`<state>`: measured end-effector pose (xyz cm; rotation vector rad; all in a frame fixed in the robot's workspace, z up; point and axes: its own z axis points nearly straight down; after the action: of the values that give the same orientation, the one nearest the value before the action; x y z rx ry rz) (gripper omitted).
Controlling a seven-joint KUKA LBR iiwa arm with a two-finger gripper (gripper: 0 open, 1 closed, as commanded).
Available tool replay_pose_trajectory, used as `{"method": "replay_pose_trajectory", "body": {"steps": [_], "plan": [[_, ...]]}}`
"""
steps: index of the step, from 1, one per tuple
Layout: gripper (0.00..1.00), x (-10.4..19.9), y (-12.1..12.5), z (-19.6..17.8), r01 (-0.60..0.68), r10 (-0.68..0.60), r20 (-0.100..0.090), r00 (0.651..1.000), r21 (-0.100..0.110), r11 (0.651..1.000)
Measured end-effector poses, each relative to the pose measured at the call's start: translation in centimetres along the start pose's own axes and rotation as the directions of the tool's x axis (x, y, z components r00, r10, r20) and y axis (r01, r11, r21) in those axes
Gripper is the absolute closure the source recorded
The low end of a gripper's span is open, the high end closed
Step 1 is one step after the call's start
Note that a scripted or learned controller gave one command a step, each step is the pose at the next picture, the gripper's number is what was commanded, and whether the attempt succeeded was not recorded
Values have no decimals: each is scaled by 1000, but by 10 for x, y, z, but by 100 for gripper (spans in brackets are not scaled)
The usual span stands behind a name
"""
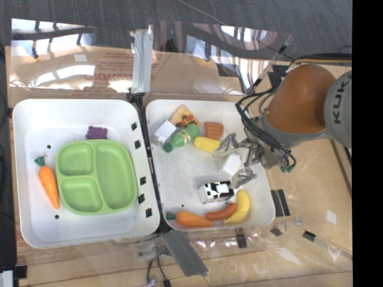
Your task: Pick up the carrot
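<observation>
Nearest the camera, along the front wall of the right bin (157,160), we see an orange carrot-like piece (192,219) lying beside a red chilli (223,211) and a yellow banana (241,207), all three touching or nearly so. Just behind them sits a black-and-white cow toy (216,191), directly below the gripper (235,158). We make out the gripper's metal fingers spread apart with nothing between them, a small white block (230,162) lying under or just beside them; we cannot tell whether they touch it.

Away from the tool, toward the bin's far left corner, we find a yellow corn cob (207,144), an orange waffle-like piece (213,130), a green bottle (181,137), a white box (163,131) and a pizza slice (182,115), crowded so that their edges overlap and hide one another.

The carrot (48,185) with its green top lies well apart from the gripper, in the left bin (36,115), at the side farthest from the tool, just beside the green divided plate (96,176). A purple item (97,133) behind the plate is too small to identify.

The arm's (299,103) orange band hides the wrist, and cables obscure the gripper's mount. Grey casing at the frame edge bears the letters "KU", cut off. Faint red print on the cardboard behind the bins is unreadable.
</observation>
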<state>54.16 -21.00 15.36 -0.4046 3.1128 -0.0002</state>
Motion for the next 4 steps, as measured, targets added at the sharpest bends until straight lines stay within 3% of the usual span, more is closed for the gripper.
{"method": "replay_pose_trajectory", "body": {"steps": [1,2,3,4], "plan": [[0,24,6,-1,-411,411,-5,911,0,911],[0,-31,-8,30,-277,277,-2,961,0,961],[0,2,0,3,-822,822,-5,569,3,569],[0,7,2,22,-999,999,-5,48,6,48]]}}
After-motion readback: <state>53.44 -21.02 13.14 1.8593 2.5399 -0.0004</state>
